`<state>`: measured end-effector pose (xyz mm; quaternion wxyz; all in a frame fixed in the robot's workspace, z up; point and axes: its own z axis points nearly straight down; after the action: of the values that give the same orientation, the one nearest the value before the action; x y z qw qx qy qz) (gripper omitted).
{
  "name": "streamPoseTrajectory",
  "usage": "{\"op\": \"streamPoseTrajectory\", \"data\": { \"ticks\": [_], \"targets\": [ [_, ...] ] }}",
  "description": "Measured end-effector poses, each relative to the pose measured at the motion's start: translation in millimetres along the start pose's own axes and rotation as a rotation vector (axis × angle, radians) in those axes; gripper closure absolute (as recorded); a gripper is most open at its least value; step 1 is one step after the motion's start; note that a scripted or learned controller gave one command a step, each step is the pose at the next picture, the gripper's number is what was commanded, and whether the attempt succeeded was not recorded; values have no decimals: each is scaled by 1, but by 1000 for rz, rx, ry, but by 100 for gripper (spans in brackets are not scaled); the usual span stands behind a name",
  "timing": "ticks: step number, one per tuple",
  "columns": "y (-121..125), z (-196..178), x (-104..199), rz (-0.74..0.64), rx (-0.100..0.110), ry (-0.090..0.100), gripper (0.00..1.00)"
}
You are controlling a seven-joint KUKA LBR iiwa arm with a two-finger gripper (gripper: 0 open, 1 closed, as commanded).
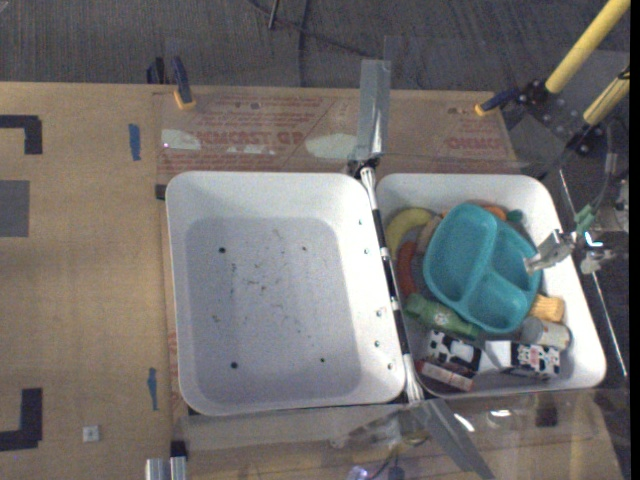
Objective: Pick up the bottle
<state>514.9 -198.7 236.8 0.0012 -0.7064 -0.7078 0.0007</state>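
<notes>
Plywood desk (80, 298) under dark floor, carrying two shallow white bins side by side. Left bin (190, 208): bare speckled floor. Right bin (590, 358): crowded. Bottle (441, 315), green, lying on its side near the bin's left wall, below the centre; long axis running from upper left to lower right; most of its body hidden under a teal divided tray (482, 266), so which end is the cap cannot be told. Yellow and orange pieces (403, 230) partly covered by the tray. Black-and-white patterned cartons (450, 353) along the near wall. Gripper (556, 250) at the tray's right rim, metal fingers close together, nothing seen between them; arm cut off at the right.
</notes>
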Motion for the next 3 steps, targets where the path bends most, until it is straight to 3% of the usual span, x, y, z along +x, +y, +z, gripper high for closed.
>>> {"op": "streamPoseTrajectory", "data": {
  "ticks": [1,2,3],
  "targets": [
    [11,147,4,-116,-7,-2,0],
    [14,135,-1,-109,-20,-12,100],
    [12,137,2,-113,-13,-7,0]
  ]
}}
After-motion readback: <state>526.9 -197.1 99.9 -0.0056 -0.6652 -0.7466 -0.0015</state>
